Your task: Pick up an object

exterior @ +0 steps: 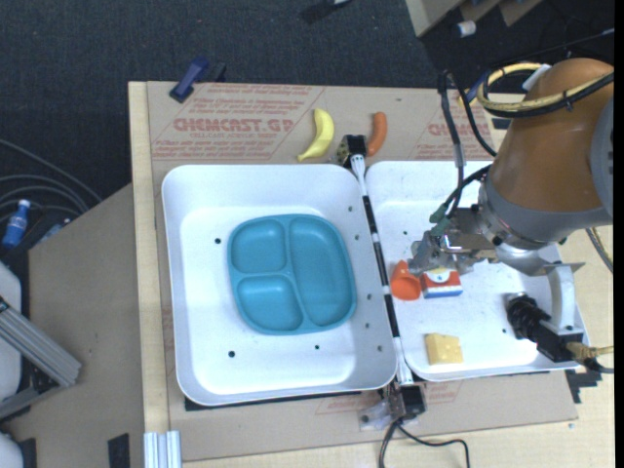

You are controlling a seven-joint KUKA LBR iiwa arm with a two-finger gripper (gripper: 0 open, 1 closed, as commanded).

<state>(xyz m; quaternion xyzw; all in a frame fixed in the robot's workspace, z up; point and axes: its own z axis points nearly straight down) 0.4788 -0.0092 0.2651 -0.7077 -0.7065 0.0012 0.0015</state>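
Hovering low in right bin (507, 188), pincer (436, 252) sits just above red-white-blue box (444, 283), orange cup (406, 283) beside; finger state unclear; yellow block (444, 348) near front; blue tray (292, 273) in left bin (195, 213)

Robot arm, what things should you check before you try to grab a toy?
1. Tool is over the right bin: ok.
2. Orange toy and the red, white and blue block lie just below the tool: ok.
3. Something held already: cannot tell.
4. Yellow cheese piece lies apart, easy to reach: ok.
5. Blue divided plate sits in the left bin, out of the way: ok.
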